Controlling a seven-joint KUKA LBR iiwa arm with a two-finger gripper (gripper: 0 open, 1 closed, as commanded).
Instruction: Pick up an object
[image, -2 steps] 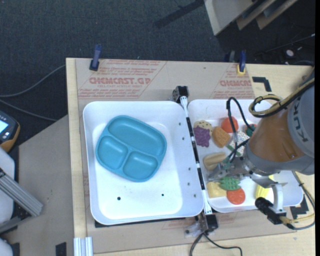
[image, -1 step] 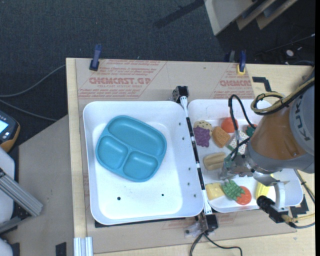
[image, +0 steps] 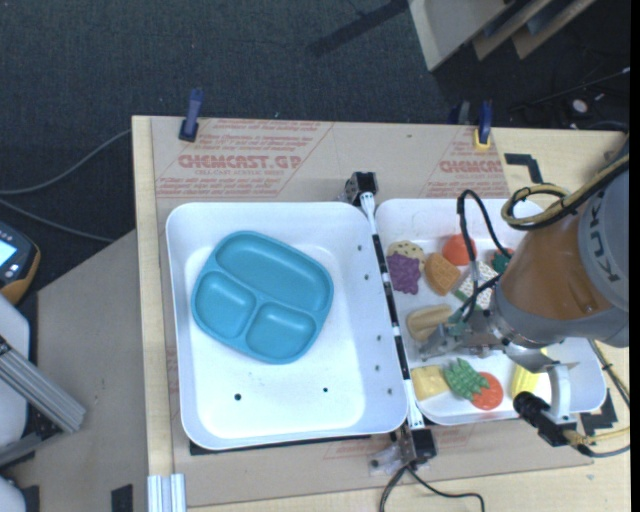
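While the arm (image: 560, 270) leans in from your right over the right bin (image: 590, 395), its gripper (image: 455, 335) hangs low above a tan toy (image: 428, 320) lying lengthwise left-to-right mid-bin. You cannot tell how the gripper stands. Purple grapes (image: 404, 270) sit nearby.
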